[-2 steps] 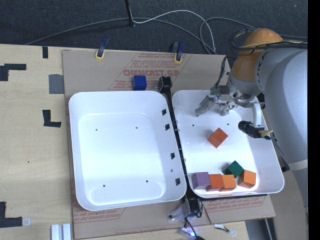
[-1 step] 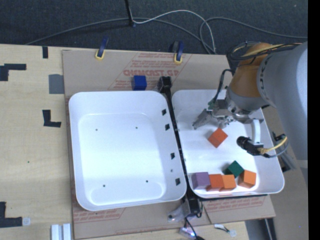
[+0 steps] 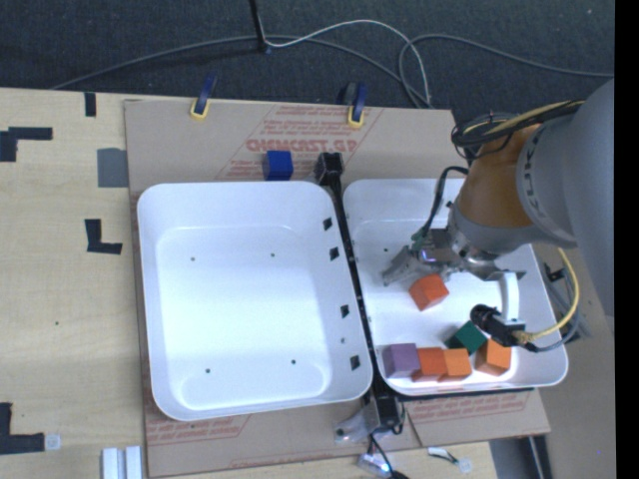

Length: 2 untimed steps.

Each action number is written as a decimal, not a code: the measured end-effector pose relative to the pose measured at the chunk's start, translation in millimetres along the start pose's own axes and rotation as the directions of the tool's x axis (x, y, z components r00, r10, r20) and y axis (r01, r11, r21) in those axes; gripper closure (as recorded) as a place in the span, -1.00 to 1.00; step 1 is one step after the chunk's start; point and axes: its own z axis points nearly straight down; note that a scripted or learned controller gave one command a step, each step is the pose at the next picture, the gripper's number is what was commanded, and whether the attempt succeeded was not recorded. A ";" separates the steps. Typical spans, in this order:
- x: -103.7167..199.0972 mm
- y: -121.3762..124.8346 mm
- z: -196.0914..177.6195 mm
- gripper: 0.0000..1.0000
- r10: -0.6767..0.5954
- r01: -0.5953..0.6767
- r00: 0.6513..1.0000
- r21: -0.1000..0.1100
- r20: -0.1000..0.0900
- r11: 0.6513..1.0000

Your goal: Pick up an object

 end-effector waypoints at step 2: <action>34.7 -69.9 0.1 -1.00 0.000 0.000 1.000 0.000 0.000 1.000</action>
